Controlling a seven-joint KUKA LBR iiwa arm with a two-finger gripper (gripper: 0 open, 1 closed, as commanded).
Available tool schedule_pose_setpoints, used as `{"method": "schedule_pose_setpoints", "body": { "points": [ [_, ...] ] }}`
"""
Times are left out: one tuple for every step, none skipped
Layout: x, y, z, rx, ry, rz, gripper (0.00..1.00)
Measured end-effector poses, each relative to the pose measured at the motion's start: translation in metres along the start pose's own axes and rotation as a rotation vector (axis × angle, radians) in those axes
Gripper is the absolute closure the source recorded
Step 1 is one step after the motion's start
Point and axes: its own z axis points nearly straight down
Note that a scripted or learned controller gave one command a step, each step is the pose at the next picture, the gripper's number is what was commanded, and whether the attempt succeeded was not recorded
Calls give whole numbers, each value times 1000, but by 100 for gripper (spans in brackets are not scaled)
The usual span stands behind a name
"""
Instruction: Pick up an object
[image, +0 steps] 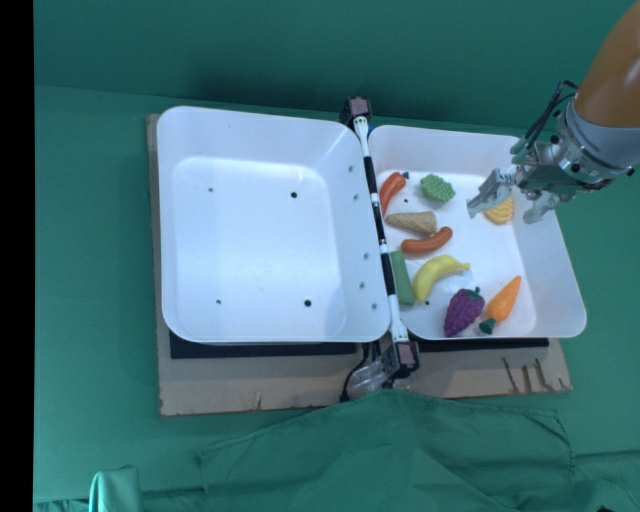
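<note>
The metal two-finger gripper (515, 197) hangs with jaws spread over a small yellow ridged toy (500, 211) in the right white bin (560, 290). Near it lie a green leafy toy (436, 187) and a tan wedge (412, 222).

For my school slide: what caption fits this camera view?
Robot gripper hovers over a yellow toy in the right bin of play food.

Looks like a robotics lab setup, not anyone's home. Green cloth (90, 250) is draped over the whole bench, with two white bins (200, 130) sitting on a cardboard sheet (250, 395) on top of it, and plastic toy food (440, 270) in the right bin.
</note>
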Motion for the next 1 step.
{"method": "schedule_pose_setpoints", "body": {
  "points": [
    [13,-20,101,10,2,1,0]
  ]
}}
